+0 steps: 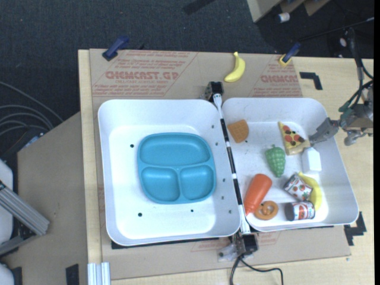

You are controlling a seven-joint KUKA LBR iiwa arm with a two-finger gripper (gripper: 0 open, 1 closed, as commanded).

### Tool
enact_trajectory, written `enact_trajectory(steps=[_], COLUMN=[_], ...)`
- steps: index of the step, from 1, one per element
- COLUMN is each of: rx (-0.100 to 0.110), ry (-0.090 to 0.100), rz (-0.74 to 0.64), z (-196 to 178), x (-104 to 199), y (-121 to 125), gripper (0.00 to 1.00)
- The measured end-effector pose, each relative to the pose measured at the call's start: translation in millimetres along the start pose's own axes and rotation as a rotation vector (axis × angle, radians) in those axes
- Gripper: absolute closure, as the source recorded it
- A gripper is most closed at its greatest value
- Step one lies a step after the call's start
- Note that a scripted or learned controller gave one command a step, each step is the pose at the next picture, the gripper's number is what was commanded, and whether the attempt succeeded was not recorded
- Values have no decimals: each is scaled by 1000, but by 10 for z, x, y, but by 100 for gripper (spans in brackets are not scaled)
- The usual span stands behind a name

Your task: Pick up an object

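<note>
Gripper is seen at the right rim of the right bin, and whether it is apart or together cannot be told. Nearest to it lies the pizza slice, just beside it toward the bin's middle, not touching. Further out from the claw are found the green toy and the carrot.

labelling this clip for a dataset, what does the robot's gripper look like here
The gripper at the right edge of the camera view is small, grey and metallic, with a dark tapered tip over the right bin. Behind it sits a blocky grey mount with a few thin dark cables looping up from it. At this size, finer markings can't be made out.
</note>
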State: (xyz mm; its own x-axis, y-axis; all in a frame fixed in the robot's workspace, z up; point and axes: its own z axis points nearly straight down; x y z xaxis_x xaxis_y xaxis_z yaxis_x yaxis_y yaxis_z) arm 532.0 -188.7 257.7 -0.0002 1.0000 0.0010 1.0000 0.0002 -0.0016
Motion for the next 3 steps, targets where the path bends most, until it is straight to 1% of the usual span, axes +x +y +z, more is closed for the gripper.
enact_trajectory(steps=[1, 2, 3], rx=[-2, -3, -3], ry=[-1, -1, -2], rz=[-1, -2, -1], z=[1579, 1726, 1726], x=[-11, 194, 148], y=[896, 1351, 1350], gripper=[0, 0, 0])
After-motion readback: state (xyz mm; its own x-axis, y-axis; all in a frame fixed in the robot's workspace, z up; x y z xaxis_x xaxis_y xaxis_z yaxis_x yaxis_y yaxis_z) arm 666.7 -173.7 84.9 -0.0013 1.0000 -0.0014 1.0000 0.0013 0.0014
